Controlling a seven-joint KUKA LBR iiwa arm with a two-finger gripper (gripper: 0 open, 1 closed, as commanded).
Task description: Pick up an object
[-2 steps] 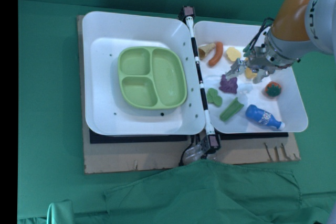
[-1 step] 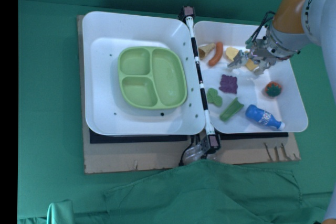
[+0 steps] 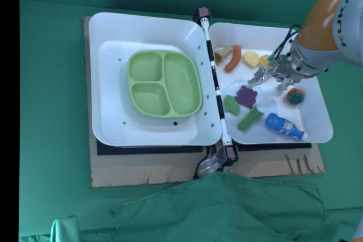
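Note:
My gripper [image 3: 270, 80] hangs over the middle of the right bin [image 3: 317, 122], its fingers spread open with nothing between them. Below and left of it lies a purple grape bunch [image 3: 246, 96]. A red-and-green round toy [image 3: 294, 97] sits just to its right. A yellow piece [image 3: 252, 58] and a red sausage [image 3: 233, 58] lie toward the bin's far side. A green leaf-shaped piece [image 3: 231, 105], a green pod [image 3: 250, 118] and a blue bottle [image 3: 285, 126] lie near the front.
The left bin [image 3: 108, 122] holds a light green divided plate [image 3: 164, 83]. A black hinge bar [image 3: 214, 76] runs between the two bins. Green cloth [image 3: 227, 212] is bunched at the front of the bench.

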